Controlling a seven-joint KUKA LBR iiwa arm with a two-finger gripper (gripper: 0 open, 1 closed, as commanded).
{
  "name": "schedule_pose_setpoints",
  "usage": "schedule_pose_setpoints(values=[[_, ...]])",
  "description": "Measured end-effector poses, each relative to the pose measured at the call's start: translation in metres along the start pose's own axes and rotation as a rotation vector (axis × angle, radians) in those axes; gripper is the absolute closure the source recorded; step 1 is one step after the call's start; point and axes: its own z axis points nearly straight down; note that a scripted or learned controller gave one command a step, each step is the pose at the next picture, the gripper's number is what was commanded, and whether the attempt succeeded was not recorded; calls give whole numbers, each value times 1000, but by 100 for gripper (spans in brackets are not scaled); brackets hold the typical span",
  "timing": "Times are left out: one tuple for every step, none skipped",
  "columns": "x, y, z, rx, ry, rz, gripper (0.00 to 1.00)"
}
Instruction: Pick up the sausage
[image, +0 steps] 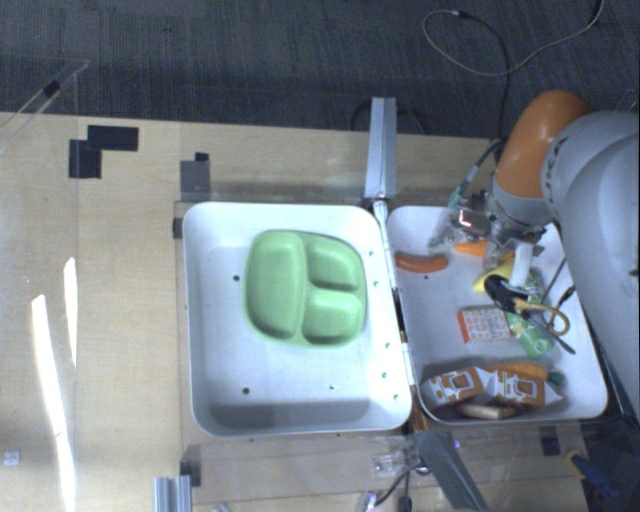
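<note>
Lying in the right bin (590, 395), near its back left corner, is the sausage (422, 263) (orange-red and small). Just to its right hangs the pincer (462, 232), low over the bin; it is too blurry to tell its state. A green tray (305, 287) sits in the left bin (215, 350).

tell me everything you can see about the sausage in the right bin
The sausage is a short, reddish-orange link with rounded ends and a smooth, toy-like plastic look. It lies flat and nearly level across the view, slightly curved, on the white floor of the right bin, near that bin's upper left corner and close to the divider between the bins. Nothing appears to touch it; the claw is to its right, apart from it.
</note>
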Motion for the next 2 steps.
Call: schedule_pose_setpoints(values=[[3,2,-12,-6,2,-7,100],[3,2,-12,-6,1,-8,0]])
